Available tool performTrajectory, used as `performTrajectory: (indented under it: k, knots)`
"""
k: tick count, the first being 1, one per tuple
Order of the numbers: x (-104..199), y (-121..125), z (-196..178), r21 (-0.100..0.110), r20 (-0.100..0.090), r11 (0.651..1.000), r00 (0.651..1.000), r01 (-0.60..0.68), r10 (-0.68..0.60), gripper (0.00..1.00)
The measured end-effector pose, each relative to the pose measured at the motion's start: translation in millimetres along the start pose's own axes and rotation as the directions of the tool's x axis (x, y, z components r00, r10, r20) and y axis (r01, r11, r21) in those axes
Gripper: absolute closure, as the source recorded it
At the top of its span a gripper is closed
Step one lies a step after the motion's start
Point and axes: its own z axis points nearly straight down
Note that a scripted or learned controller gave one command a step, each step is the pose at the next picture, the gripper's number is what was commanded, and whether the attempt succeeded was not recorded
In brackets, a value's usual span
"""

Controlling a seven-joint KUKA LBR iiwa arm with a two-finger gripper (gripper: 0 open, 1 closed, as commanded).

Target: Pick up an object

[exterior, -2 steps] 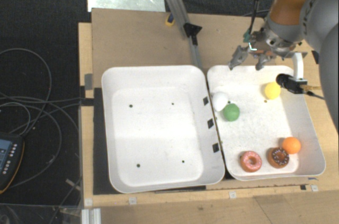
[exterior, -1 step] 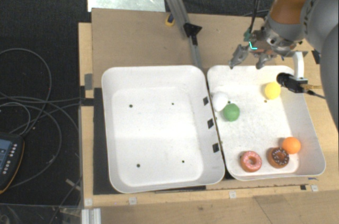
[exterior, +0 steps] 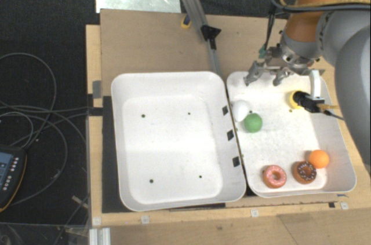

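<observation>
Fingers hung spread and empty as I judged the small green ball light, smooth, best pinched across its middle.

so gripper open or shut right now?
Open. The gripper hangs over the far end of the right bin, its two fingers splayed apart with nothing between them.

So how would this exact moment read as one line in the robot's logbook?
gripper: open, above right bin's far end | holding: nothing | green ball: in bin
</observation>
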Motion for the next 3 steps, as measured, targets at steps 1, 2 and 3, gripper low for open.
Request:
performTrajectory:
  k: [1, 2, 3]
  knots:
    - [0, -1, 52, 0.003, 0.000, 1.000, 1.000, 0.002, -0.002, 0.00]
    - [0, 1, 38, -0.003, 0.001, 1.000, 1.000, 0.006, -0.006, 1.00]
    - [1, -2, -7, -0.011, 0.001, 1.000, 1.000, 0.001, -0.001, 1.00]
